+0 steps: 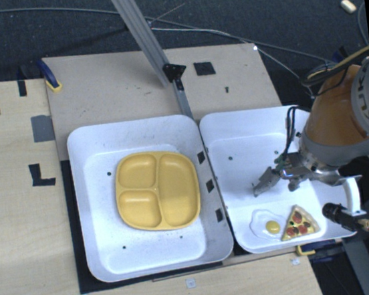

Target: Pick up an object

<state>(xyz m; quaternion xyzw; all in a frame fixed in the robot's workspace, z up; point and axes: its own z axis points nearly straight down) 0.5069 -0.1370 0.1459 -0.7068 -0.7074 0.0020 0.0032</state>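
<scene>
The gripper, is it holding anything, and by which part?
Nothing is held. The gripper hangs over bare floor of the right bin, apart from the egg and pizza.

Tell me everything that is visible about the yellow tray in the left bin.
The yellow tray is a rounded square of smooth, plastic-looking material with three compartments: two smaller ones on the view's left side, one long one on the right. It lies flat, right side up, near the middle of the left bin, slightly turned. Nothing is seen in it, and only the bin floor touches it.
</scene>
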